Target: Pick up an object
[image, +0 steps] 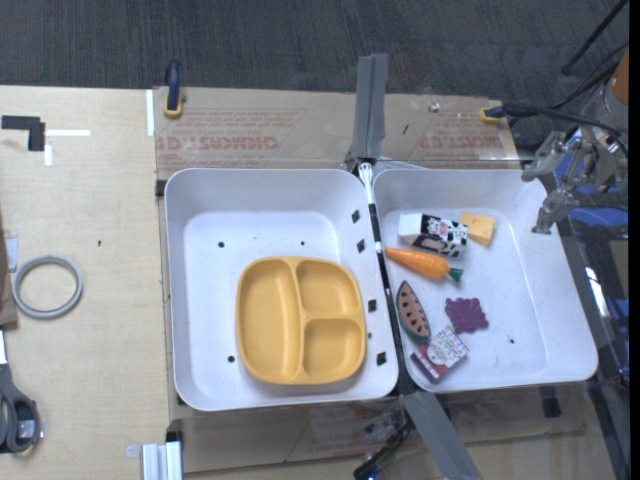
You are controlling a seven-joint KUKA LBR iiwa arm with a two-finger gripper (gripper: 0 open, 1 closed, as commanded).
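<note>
The right bin (560, 348) holds an orange toy carrot (418, 261), a black-and-white cow-patterned box (438, 234), a yellow cheese wedge (481, 228), a watermelon slice (411, 310), a purple grape cluster (466, 314) and a small red-edged packet (441, 353). A yellow divided plate (300, 318) lies in the left bin (200, 218). My gripper (546, 188) hovers over the right bin's far right rim, well away from the toys. Its two grey fingers stand apart with nothing between them.
A grey tape roll (45, 286) and scissors (15, 423) lie on the wooden bench at the left. Cardboard (260, 133) with two clamps runs behind the bins. A grey divider bar (370, 108) stands between the bins at the back.
</note>
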